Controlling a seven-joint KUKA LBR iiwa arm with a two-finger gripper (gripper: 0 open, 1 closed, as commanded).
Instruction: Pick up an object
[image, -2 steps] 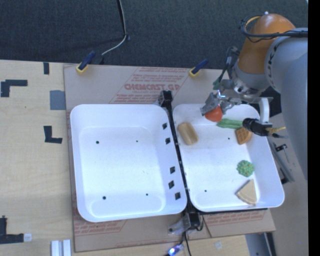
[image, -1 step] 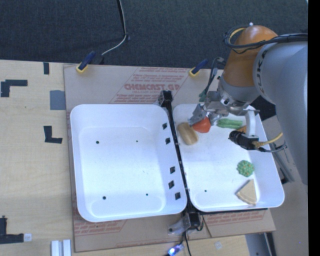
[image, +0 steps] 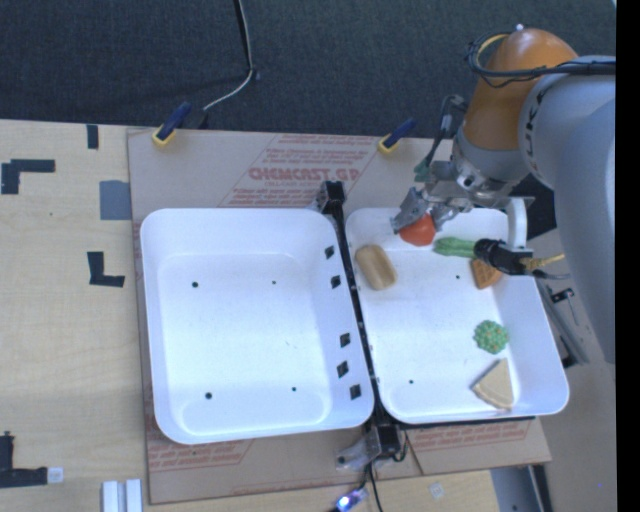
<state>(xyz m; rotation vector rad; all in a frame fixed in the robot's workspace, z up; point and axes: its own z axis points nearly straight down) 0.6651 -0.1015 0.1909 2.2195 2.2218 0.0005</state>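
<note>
My gripper (image: 421, 217) hangs over the far edge of the right bin (image: 440, 400), with a small red-orange object (image: 418, 232) between its fingers, just above the bin floor. A tan bread roll (image: 375, 266) lies to its left near the divider. To its right sits a green elongated vegetable (image: 456, 247), beside an orange wedge (image: 486, 273). A green broccoli-like piece (image: 490, 336) and a tan wedge (image: 494, 385) rest toward the near right corner.
The left bin (image: 160, 240) is to the left, separated by a black clipped divider (image: 343, 300). The arm's grey body (image: 580, 160) looms over the right side. Yellow-blue clamps (image: 172, 124) hold the cardboard base at the back.
</note>
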